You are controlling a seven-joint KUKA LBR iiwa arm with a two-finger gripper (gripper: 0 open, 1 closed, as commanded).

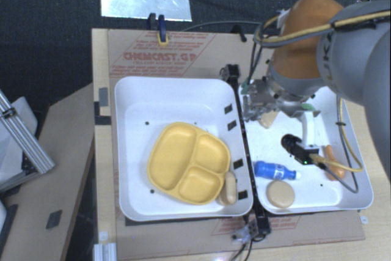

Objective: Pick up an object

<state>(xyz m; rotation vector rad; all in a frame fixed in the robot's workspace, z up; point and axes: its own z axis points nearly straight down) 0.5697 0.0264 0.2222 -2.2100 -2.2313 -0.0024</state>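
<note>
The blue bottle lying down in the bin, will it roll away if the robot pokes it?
Probably. The blue bottle lies on its side on the smooth white bin, so a push could roll it. It is small and looks like plastic, so likely light. The tan round thing beside it might stop it.

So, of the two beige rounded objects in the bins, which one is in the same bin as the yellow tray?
The oval beige piece, touching the yellow tray in the left bin. The round beige disc lies in the right bin, below the blue bottle.
</note>
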